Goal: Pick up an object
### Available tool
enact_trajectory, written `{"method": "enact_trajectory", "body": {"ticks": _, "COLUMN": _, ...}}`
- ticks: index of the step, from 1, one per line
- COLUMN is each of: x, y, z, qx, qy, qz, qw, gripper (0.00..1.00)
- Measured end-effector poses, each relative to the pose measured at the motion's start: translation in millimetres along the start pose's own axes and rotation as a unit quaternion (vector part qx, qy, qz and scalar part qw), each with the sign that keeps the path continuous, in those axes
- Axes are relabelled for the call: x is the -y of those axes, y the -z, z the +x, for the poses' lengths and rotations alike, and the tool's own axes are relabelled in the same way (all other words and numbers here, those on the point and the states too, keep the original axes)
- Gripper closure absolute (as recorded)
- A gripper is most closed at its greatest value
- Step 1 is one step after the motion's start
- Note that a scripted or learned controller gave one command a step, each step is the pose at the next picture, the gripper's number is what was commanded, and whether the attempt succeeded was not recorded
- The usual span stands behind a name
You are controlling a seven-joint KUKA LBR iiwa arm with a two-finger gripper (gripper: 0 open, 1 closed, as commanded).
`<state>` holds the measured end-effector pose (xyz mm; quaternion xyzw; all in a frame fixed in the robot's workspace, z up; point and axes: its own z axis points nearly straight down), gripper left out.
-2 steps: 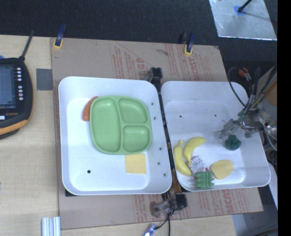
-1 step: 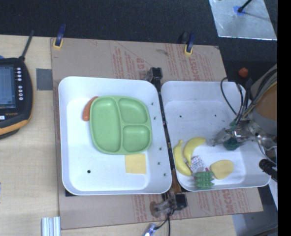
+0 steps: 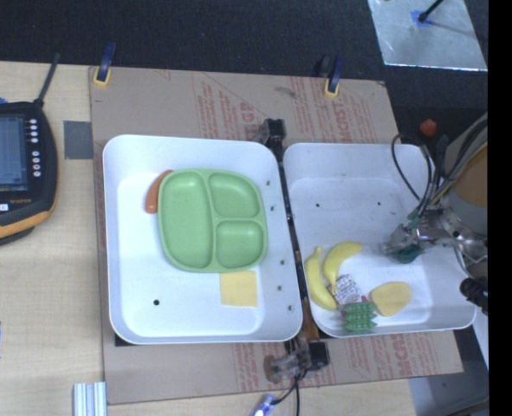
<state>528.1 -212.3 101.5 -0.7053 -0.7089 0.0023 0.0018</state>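
Two shallow white plastic bins are sitting side by side on a sheet of brown cardboard (image 3: 238,102) that is lying flat over a pale wood-grain bench (image 3: 39,319), with blue clips (image 3: 105,63) pinching the sheet's far edge. In the left bin (image 3: 126,258) a smooth, matte green divided plate (image 3: 212,219) with three rounded compartments is resting near the middle; an orange-red sausage-shaped piece (image 3: 153,193) is peeking out against its left rim, and a flat, pale yellow square slice (image 3: 239,289) is lying just beside its near edge. In the right bin (image 3: 351,180) two curved, glossy yellow bananas (image 3: 329,271) are lying close together near the front left corner, with a small crinkled red-and-white packet (image 3: 346,289), a ribbed green piece (image 3: 359,318) and a smooth yellow oval (image 3: 391,297) clustered just beside them. The gripper (image 3: 409,243) is hanging low over the right bin's right side, apart from that cluster, trailing black cables; whether its jaws are spread or closed cannot be told, and nothing is visible between them. An orange-edged handheld control pendant (image 3: 9,176) is lying on the bench at far left, and dark speckled carpet (image 3: 195,16) is covering the floor beyond.
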Motion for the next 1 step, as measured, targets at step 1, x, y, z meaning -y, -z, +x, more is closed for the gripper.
{"method": "enact_trajectory", "body": {"ticks": 1, "x": -32.8, "y": 87.7, "z": 40.0, "qx": -0.001, "qy": -0.001, "qz": -0.002, "qw": 1.0, "gripper": 1.0}}
